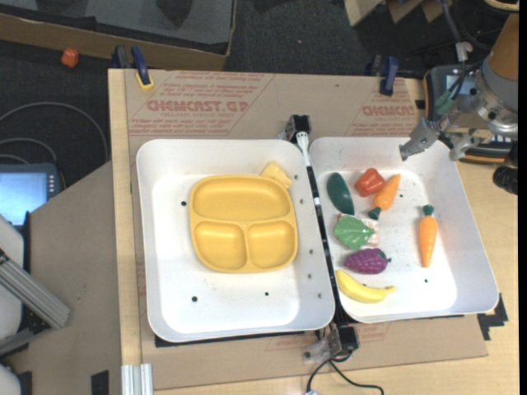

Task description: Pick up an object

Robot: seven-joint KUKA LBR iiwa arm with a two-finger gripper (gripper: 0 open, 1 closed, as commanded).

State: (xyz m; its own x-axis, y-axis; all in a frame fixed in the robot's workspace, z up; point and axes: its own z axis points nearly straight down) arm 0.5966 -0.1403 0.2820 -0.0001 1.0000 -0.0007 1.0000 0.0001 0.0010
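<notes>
Crowded left half, open right edge in the right white plastic bin (469, 245)

In this bin the toys stand close: dark green vegetable (339, 193), red pepper (369, 180) and small orange carrot (387, 192) toward 11 o'clock, leafy green piece (352, 231) and purple grapes (366, 261) at 9, yellow banana (363, 287) at 7. The larger orange carrot (427, 235) lies apart toward 3 o'clock, with bare floor around it. In the left white bin (160, 245), the yellow divided plate (243, 222) fills the middle; bare floor rings it.

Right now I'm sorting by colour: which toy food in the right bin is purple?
The grape bunch, lying between the green leafy vegetable and the banana; nothing else there is purple.
</notes>
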